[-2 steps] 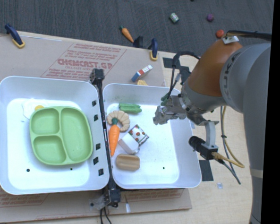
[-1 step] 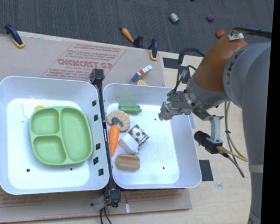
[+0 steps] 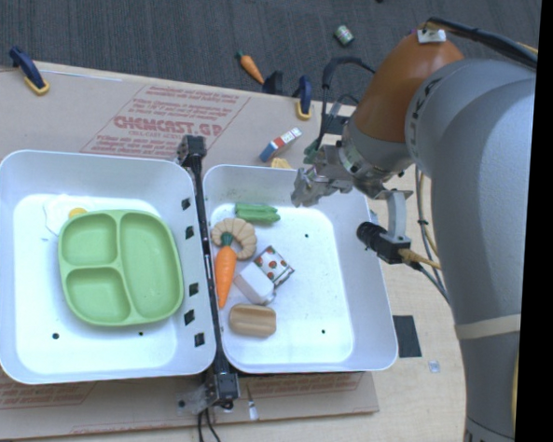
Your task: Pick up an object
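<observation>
I see my gripper point(image 3: 307, 187) above the far rim of the right bin point(image 3: 369, 310), just beside the green bean point(image 3: 256, 213); I cannot tell its state; the carrot point(image 3: 225, 271) and bread point(image 3: 252, 319) lie near the divider.

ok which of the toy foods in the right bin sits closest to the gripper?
The green bean pod, lying flat at the bin's far edge, just left of the gripper. The croissant, carrot, strawberry-print block and bread roll all lie nearer the camera.
</observation>
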Controlling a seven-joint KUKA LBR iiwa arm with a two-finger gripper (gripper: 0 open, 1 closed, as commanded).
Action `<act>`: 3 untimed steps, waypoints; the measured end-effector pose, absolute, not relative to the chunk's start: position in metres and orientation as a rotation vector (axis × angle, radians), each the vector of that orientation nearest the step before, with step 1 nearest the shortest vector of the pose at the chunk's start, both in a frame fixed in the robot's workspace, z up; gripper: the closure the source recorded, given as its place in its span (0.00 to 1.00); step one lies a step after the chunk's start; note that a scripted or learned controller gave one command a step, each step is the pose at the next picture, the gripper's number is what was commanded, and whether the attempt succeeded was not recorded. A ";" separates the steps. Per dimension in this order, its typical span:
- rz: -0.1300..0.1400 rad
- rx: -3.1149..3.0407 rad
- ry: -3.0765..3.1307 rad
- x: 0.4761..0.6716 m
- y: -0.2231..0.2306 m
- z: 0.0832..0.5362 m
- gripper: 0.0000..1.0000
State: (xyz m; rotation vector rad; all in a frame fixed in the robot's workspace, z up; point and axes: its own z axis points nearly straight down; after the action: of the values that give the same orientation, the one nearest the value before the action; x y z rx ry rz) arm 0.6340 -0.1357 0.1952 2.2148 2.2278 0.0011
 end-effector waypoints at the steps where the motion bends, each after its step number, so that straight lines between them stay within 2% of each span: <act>1: -0.003 2.216 2.232 0.632 -0.062 0.191 1.00; 2: -0.004 2.215 2.232 0.587 -0.010 0.191 1.00; 3: -0.004 2.218 2.227 0.488 -0.054 0.201 1.00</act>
State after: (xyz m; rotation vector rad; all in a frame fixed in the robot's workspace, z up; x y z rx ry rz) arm 0.4877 -0.0541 0.2006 2.2175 2.2273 -0.0045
